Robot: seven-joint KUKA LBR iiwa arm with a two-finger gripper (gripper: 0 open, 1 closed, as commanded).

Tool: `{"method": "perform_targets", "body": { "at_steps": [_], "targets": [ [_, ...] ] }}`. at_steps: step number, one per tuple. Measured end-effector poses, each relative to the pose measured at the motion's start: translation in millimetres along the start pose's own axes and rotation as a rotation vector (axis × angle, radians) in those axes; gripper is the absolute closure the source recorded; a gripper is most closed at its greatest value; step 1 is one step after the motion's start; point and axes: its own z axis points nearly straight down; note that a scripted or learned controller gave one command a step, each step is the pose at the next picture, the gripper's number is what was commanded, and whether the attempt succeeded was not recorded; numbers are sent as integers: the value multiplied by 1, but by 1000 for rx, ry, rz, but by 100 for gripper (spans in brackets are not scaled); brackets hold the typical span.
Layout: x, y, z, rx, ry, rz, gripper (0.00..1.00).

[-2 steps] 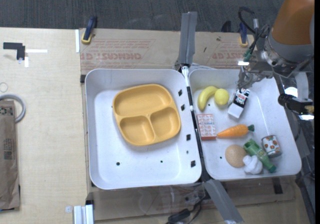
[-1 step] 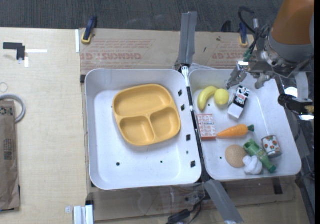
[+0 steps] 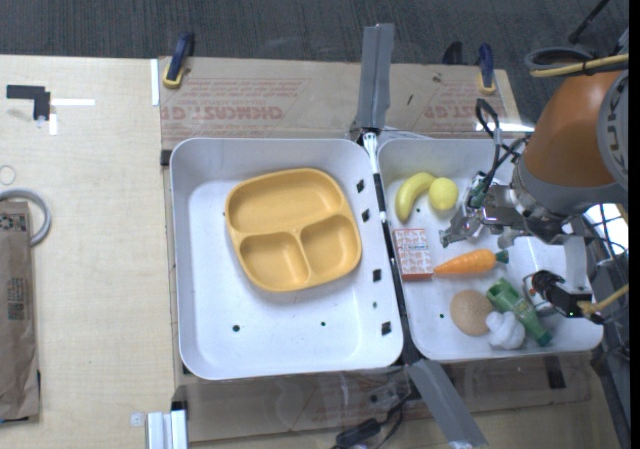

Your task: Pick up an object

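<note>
The pincer (image 3: 468, 227) hangs low in the right bin (image 3: 580, 337); whether it is wide or narrow I cannot tell. Just below it lies the carrot (image 3: 466, 262), just left the pink box (image 3: 412, 251), up-left the banana (image 3: 411, 193) and lemon (image 3: 443, 194). Far left, the other bin (image 3: 205, 337) holds a yellow divided plate (image 3: 293, 228).

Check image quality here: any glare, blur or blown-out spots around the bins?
Camera view: light is even and soft, the yellow divided plate casting only a faint shadow in the left bin; the right bin floor reads bright with a near-blown patch at its right edge; the gripper area is slightly soft, its metal parts hard to separate; the banana and carrot are sharp enough.
</note>
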Motion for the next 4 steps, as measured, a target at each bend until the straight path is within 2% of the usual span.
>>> {"method": "perform_targets", "body": {
  "at_steps": [1, 2, 3, 4],
  "targets": [
    [0, -9, 46, -34, -9, -11, 0],
    [-3, -8, 36, -39, -14, -5, 100],
    [-3, -9, 36, -38, -14, -6, 0],
    [-57, -58, 60, 2, 9, -13, 0]
  ]
}}
